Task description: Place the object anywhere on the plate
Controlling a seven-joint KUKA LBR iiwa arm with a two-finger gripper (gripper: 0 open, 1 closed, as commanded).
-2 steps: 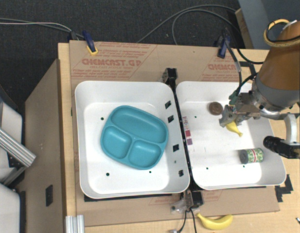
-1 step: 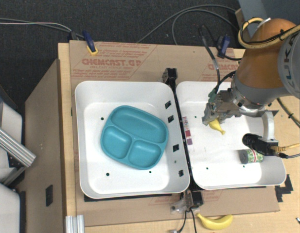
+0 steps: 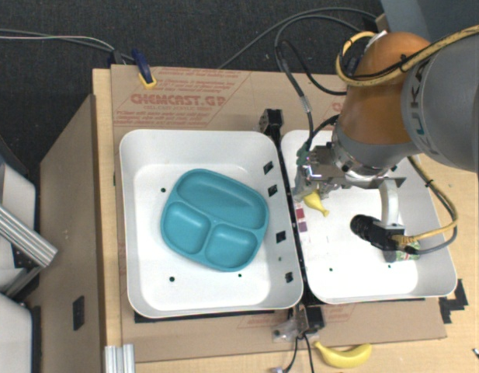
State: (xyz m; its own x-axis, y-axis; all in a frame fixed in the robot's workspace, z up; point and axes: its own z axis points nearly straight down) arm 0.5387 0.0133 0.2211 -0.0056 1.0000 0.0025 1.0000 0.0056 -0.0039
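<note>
I'm watching the pincer (image 3: 313, 186) hanging over the right white bin's (image 3: 363, 282) left edge; a small yellow plastic object (image 3: 315, 203) is peeking out just beneath it. I'm judging the teal three-compartment plate (image 3: 214, 218) lies left, in the other bin. The wrist is hiding the pincer's state: I cannot tell.

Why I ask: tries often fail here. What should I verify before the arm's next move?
1. Plate lies flat in the left bin: ok.
2. Plate compartments are free to take the object: ok.
3. Yellow object is located, in the right bin near its left wall: ok.
4. Gripper is over the object: ok, just above it in the view.
5. Object is secured by the gripper: cannot tell.
6. Object is on the plate: not ok.
</note>
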